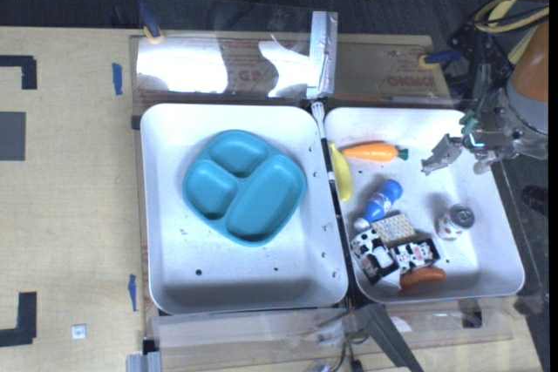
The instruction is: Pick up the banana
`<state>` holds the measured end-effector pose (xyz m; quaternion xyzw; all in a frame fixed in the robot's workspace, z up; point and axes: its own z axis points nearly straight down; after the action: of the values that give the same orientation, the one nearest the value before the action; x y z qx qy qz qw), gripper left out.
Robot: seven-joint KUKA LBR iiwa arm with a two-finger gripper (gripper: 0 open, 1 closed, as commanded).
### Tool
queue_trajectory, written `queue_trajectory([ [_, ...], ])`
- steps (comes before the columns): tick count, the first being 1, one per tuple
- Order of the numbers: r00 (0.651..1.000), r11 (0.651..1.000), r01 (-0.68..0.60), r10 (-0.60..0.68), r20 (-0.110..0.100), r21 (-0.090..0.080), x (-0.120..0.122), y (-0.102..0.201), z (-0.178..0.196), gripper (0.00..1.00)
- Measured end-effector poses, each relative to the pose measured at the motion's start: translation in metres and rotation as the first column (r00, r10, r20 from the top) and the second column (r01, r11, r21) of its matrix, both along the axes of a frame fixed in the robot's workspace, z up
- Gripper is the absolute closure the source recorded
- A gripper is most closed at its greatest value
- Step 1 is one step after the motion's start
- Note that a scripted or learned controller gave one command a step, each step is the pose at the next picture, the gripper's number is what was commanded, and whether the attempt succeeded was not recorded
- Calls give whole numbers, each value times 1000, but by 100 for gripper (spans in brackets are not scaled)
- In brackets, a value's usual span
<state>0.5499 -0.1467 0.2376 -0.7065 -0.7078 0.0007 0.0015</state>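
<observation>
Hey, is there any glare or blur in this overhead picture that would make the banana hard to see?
In the camera view, strong glare washes the clear plastic sheet behind the bins; the yellow curved banana lies evenly lit, unglared, against the right white bin's left wall, partly tucked under the rim; the pincer looks slightly soft, casting a faint shadow.

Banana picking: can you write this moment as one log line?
gripper: over right bin, holding nothing | banana: at left wall, below carrot | pick: not yet done
</observation>
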Motion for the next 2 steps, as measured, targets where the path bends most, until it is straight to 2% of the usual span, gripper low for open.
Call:
queue_trajectory([
  [1, 997, 997, 78, -78, -1, 1, -8, 15, -1, 0],
  [2, 997, 997, 80, -80, -1, 0, -8, 14, 8, 100],
])
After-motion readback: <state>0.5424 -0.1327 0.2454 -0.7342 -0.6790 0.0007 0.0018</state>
